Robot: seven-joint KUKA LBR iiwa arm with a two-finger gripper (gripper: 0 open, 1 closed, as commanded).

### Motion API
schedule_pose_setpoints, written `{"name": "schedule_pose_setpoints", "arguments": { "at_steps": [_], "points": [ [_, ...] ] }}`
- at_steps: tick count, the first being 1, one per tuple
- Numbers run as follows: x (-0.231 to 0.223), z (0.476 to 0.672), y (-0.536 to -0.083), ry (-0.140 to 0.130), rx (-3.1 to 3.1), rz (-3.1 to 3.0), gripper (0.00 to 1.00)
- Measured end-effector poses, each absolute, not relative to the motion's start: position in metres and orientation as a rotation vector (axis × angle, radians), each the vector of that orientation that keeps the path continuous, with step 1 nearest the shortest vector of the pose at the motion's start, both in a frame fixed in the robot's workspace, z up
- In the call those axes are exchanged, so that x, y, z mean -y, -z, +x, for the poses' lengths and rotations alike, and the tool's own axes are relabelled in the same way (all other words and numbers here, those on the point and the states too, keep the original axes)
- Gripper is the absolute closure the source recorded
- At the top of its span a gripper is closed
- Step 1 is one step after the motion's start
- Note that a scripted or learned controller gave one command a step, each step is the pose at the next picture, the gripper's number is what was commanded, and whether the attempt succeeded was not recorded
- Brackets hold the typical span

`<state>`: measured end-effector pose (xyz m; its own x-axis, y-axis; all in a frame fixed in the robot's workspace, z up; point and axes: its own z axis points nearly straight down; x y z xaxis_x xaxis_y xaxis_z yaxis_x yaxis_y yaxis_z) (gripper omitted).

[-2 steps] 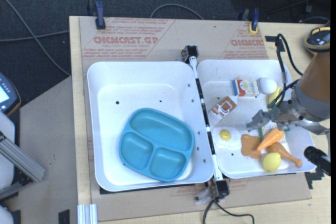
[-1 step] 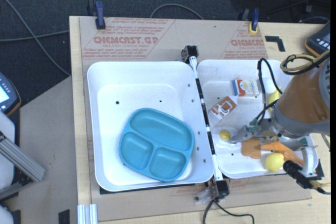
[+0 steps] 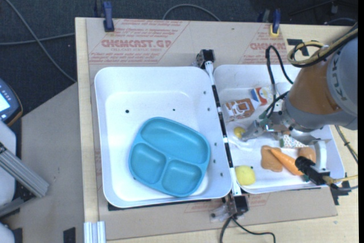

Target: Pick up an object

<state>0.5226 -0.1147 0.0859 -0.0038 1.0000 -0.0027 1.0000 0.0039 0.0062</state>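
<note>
Blue divided plate [image 3: 169, 156] in left bin [image 3: 114, 88], toy food in right bin [image 3: 239, 74], claw [image 3: 263, 125] state unclear.

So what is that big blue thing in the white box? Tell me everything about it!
It is a light blue tray that looks like smooth plastic, with rounded corners and three sunken compartments: one long one and two smaller ones. It lies flat, right way up and turned at a slant, on the floor of the left white bin, toward its near side. The compartments look bare. Only the bin touches it.
</note>
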Motion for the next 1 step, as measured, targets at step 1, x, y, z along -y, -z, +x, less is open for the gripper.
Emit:
{"name": "schedule_pose_setpoints", "arguments": {
  "at_steps": [1],
  "points": [
    [0.1328, 0.4788, -0.0861, -0.003, -2.217, 2.225, 0.0]
  ]
}}
